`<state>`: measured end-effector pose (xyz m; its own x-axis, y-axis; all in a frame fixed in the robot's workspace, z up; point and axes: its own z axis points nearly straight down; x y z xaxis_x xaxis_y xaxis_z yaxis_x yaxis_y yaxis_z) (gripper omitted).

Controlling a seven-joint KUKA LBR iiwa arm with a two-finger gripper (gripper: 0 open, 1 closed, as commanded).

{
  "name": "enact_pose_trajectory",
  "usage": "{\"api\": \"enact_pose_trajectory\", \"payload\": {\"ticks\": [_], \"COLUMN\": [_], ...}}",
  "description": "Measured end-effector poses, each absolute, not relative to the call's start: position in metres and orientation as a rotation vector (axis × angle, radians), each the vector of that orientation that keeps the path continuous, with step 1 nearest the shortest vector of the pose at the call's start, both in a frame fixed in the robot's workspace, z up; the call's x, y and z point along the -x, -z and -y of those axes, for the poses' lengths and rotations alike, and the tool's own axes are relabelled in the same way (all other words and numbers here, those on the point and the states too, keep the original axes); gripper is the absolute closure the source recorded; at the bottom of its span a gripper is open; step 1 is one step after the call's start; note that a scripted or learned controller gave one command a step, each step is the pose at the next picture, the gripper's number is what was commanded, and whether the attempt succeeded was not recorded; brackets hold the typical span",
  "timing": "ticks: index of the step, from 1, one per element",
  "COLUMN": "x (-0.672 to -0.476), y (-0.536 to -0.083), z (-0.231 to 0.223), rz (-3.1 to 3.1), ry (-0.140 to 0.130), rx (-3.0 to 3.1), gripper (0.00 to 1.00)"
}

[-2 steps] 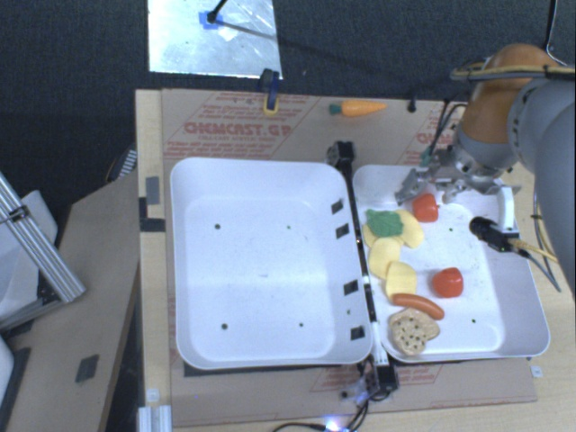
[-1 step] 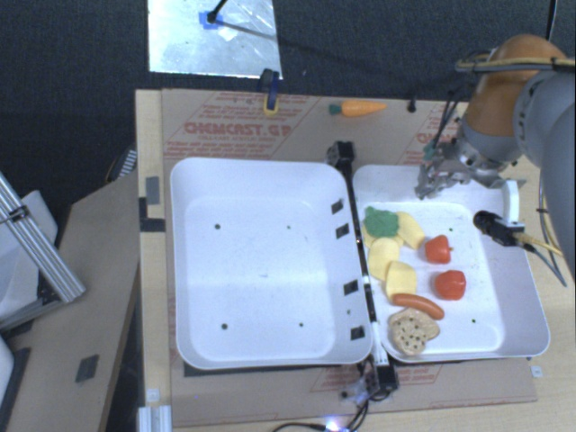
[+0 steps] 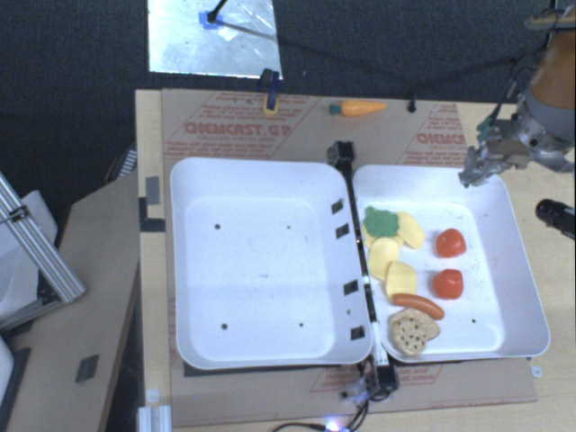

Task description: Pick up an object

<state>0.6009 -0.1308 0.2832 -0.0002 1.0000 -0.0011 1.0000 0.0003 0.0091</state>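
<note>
Hand (image 3: 474,171) near right bin (image 3: 504,207) rim

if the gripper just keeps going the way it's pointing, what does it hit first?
The gripper points down and left over the back right corner of the right bin. Straight on, it likely meets bare bin floor first, short of the nearer tomato. Depth is hard to judge from this one view.

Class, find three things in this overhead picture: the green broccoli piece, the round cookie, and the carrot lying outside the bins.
green broccoli piece (image 3: 382,222): camera view, middle of its green top.
round cookie (image 3: 411,332): camera view, centre of its speckled face.
carrot (image 3: 358,109): camera view, middle of its orange body.
</note>
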Motion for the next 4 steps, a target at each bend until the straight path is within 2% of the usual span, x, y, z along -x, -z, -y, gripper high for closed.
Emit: {"api": "enact_pose_trajectory", "payload": {"ticks": [1, 2, 3, 4], "x": [-0.562, -0.558, -0.555, -0.559], "y": [-0.374, -0.437, -0.456, -0.496], "z": [0.038, 0.098, 0.173, 0.208], "rz": [-2.231, -2.214, -2.214, -2.218], "ry": [-0.008, -0.006, -0.004, -0.003], "rx": [-2.208, -2.218, -2.22, -2.216], "gripper": [1.0, 1.0, 1.0, 1.0]}}
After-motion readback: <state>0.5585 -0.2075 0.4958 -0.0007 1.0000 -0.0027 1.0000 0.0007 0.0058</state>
